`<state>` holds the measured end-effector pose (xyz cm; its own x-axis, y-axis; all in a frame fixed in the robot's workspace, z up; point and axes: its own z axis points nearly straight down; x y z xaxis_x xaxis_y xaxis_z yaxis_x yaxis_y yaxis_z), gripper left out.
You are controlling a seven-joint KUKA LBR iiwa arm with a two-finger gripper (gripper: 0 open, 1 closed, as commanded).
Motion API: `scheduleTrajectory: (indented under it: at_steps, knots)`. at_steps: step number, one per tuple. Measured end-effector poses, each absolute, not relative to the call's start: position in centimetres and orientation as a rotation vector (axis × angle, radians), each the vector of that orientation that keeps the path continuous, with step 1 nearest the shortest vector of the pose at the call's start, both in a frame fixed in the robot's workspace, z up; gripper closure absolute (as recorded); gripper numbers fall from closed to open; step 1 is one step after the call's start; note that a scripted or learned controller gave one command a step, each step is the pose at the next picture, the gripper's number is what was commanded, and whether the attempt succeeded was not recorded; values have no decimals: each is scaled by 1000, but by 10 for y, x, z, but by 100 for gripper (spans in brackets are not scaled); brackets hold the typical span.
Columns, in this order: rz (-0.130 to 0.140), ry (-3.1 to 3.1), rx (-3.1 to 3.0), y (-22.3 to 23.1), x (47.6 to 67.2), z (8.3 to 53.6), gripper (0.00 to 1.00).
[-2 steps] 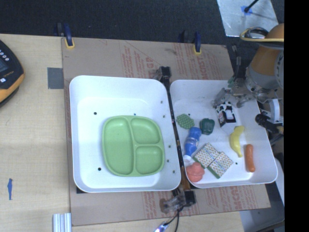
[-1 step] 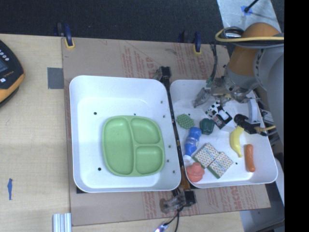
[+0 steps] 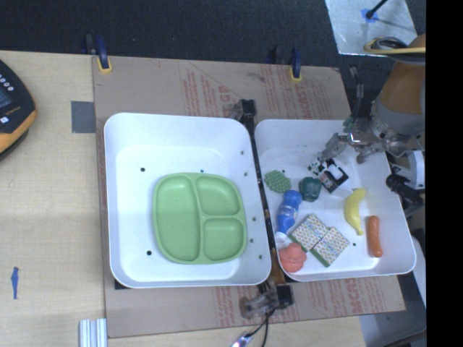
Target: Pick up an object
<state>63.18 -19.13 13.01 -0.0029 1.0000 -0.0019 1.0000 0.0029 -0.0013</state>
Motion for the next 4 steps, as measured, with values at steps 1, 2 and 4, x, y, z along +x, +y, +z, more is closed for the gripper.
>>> scheduleTrajectory:
  at_steps: [1, 2, 4]
  knots:
    - [-5, 2227, 2220, -212, 549, 91, 0]
    - [-4, 2228, 2220, -212, 475, 91, 0]
    - [-7, 2230, 2219, -129, 608, 116, 0]
